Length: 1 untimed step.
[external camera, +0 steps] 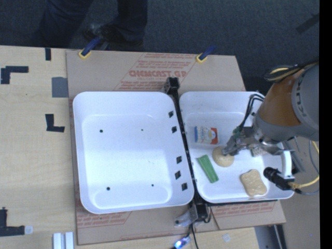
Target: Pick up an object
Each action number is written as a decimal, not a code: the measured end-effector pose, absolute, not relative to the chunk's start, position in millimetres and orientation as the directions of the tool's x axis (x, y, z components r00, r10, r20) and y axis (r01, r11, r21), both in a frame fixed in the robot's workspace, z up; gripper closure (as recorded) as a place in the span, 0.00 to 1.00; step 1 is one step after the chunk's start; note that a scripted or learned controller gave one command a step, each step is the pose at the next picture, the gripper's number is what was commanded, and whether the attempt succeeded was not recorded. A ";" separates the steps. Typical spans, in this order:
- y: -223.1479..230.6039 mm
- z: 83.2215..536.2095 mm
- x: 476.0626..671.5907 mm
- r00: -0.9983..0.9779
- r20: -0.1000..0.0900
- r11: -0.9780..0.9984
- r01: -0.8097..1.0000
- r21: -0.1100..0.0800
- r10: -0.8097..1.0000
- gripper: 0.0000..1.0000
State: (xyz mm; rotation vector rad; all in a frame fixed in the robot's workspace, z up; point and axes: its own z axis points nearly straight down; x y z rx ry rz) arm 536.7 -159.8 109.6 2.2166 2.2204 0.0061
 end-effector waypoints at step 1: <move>-147.8 89.0 603.2 -0.004 -0.005 0.005 1.000 0.017 1.000 1.00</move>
